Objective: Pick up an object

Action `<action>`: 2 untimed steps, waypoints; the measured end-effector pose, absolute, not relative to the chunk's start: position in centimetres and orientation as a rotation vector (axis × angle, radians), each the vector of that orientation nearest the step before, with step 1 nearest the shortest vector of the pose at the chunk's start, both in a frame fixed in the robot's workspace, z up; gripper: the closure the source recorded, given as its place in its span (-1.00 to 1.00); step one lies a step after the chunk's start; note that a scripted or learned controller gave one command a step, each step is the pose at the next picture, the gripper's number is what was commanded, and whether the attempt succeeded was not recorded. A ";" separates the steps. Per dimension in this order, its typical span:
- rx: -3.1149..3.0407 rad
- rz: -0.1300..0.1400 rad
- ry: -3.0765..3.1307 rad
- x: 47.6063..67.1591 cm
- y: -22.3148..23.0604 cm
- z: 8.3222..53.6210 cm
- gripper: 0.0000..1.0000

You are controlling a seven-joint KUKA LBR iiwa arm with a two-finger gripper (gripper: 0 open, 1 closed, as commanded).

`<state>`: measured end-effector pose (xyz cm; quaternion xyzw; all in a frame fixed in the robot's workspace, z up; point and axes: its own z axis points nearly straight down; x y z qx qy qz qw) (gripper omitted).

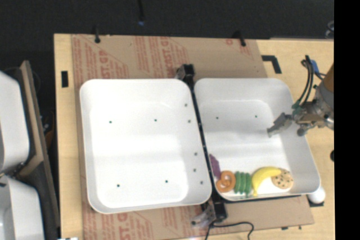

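Tool (288, 122) above 5 objects (1 banana (265, 175))

The two bins are plain white, the left bin (138, 143) marked with a few small dark dots and the right bin (247, 115) with two; the bench (73, 64) is pale wood, overlaid with a tan cardboard sheet (135, 59) printed in red lettering; the banana (265, 175) is yellow; the cookie (283, 180) is tan with dark specks; the pretzel (226, 181) is orange-brown; a ribbed green piece (243, 182) lies between them; a thin purple strip (214, 164) sits above the pretzel; the gripper (284, 122) is grey metal; the background is black.
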<state>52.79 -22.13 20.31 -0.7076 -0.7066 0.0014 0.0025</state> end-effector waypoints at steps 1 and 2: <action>-2.222 -0.001 -2.222 52.9 -22.1 20.6 -1.00; -2.220 0.002 -2.220 52.8 -21.9 16.4 -1.00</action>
